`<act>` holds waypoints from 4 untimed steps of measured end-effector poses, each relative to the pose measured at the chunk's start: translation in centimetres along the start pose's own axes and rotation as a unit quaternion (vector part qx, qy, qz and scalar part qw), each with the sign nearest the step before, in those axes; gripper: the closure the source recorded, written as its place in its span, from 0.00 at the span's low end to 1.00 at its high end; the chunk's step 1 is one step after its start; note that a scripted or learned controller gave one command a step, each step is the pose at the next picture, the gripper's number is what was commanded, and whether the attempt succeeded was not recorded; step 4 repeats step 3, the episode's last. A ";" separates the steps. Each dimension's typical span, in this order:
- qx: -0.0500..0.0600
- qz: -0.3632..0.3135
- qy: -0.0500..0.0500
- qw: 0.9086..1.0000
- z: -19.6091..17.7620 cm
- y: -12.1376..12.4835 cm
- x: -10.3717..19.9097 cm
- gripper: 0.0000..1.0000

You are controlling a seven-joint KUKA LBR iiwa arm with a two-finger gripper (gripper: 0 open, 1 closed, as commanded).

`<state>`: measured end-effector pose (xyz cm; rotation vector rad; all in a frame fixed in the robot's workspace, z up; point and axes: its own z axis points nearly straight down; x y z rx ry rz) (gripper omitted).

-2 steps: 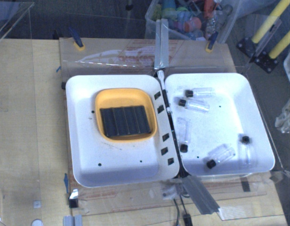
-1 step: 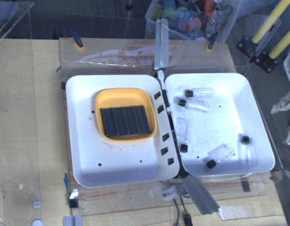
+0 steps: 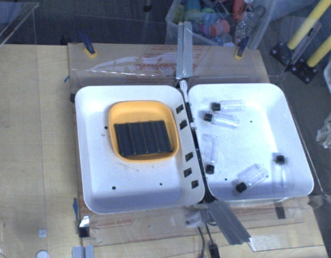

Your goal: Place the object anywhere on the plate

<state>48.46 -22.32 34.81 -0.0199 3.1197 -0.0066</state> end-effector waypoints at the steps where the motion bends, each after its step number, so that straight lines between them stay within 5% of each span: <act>1: 0.000 0.000 0.000 1.000 0.0 0.0 0.0 0.00; 2: -0.002 -0.090 0.006 0.996 -4.6 0.0 -0.1 0.00; 3: -0.004 -0.215 0.009 0.977 5.1 0.1 -1.2 0.00; 4: -0.004 -0.215 0.009 0.977 5.1 0.1 -1.2 0.00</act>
